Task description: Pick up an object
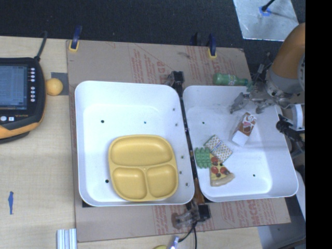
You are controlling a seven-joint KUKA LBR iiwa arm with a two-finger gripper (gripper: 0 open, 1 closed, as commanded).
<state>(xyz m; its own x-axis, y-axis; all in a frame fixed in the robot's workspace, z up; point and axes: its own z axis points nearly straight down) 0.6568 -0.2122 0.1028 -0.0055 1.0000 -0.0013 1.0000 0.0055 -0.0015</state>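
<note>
Small white carton with red-brown top (lying tilted), right bin, pincer spread above it

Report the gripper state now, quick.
Gripper: over the far part of the right bin, nothing seen between its fingers; open or shut cannot be told.

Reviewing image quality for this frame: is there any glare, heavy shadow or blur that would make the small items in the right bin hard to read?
Camera view: even, soft lighting, no hard glare on the right bin; faint shadows beside the small carton and pizza slice toy. The image is low-resolution and slightly soft, so carton print is unreadable. The gripper near the bin's far edge looks blurred and its fingers are indistinct.
</note>
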